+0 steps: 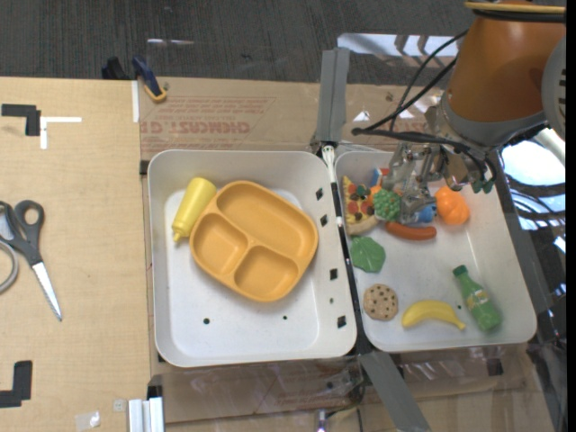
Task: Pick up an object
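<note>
Reaching into the right bin [517,268], the arm [504,61] is coming in from the right edge with its gripper [416,192] hanging low over the far-left part of that bin. We are seeing it right above a cluster of toy food: a green bumpy piece [387,205], an orange fruit [453,207], a red sausage [411,232] and a pizza slice [360,212]. Cables and metal parts are cluttering the view there, so we cannot tell whether the jaws are released or clenched, and nothing is visibly sitting between them. We are judging the task as not done yet: no object is lifted, everything looks like it is resting on the bin floor. What is left, in our read, is closing on one piece and raising it.

Other candidates are lying further toward the near edge of the right bin: a green leaf [368,255], a cookie [381,301], a banana [432,314] and a green bottle [477,300] near the near-right corner. The left bin [171,331] is carrying a yellow divided plate [255,239] with a yellow bottle [193,207] touching its far-left side.

The tabletop [72,241] is pale wood with scissors [34,252] near the left edge and black tape marks [22,120]; cardboard [225,115] is lying under the bins. Dark carpet [225,16] is showing beyond the far edge.
</note>
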`<state>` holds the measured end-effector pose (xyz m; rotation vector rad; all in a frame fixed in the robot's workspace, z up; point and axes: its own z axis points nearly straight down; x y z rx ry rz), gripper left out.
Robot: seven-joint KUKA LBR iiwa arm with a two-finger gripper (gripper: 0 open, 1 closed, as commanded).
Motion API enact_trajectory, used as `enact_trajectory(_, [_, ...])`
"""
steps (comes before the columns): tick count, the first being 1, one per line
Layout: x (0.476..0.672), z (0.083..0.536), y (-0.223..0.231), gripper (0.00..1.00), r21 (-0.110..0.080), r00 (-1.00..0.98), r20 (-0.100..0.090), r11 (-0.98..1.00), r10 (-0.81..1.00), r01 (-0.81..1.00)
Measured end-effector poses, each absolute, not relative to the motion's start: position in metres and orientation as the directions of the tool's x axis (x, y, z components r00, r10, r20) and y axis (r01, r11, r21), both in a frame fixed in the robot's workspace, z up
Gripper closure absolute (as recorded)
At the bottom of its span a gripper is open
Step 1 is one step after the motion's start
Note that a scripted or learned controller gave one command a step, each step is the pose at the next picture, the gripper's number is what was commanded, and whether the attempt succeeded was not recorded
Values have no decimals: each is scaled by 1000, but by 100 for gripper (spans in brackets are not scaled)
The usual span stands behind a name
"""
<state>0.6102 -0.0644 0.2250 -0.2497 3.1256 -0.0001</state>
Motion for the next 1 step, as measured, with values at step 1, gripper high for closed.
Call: enact_trajectory(1, [629, 239, -33, 100, 0, -998, -6, 998, -69, -69])
